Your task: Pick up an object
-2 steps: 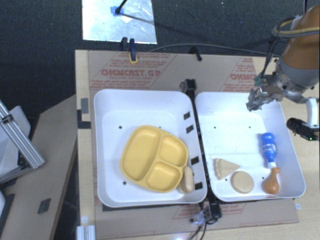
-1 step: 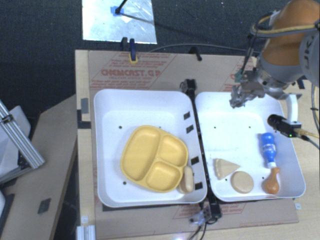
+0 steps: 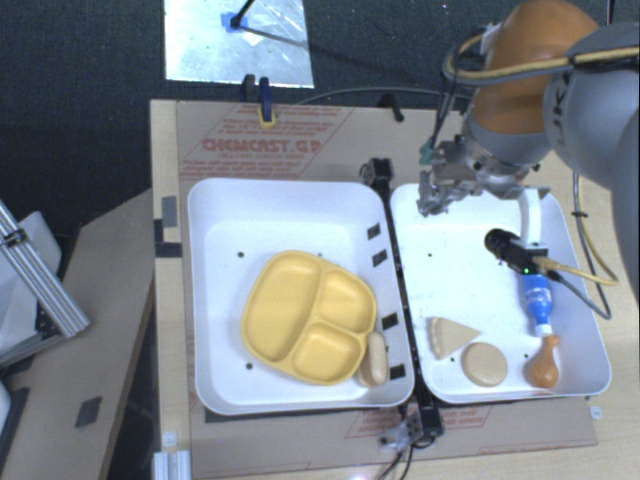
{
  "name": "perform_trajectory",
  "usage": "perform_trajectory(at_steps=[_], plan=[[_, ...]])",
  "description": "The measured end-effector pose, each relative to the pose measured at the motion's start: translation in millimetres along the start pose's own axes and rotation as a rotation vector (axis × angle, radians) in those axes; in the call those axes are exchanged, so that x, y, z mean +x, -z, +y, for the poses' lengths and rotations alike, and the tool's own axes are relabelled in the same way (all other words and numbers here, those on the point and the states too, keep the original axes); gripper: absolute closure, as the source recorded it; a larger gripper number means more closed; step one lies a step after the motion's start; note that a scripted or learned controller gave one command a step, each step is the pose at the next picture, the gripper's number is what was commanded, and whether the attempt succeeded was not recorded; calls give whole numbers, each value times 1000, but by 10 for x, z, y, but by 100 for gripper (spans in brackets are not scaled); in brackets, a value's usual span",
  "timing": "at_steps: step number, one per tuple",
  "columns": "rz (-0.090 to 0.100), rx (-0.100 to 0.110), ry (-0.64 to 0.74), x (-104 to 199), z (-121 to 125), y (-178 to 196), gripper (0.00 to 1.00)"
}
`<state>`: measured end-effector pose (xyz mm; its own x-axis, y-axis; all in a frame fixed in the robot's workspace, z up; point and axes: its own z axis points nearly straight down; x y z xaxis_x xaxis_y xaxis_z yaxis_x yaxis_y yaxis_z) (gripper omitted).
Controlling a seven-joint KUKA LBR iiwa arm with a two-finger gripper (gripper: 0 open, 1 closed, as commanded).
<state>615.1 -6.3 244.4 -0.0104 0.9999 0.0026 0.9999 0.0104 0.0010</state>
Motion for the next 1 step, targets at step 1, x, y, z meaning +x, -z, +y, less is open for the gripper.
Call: perform_trajectory(at_steps=[1], plan=[[-1, 0, -2, 435, 18, -67, 100]])
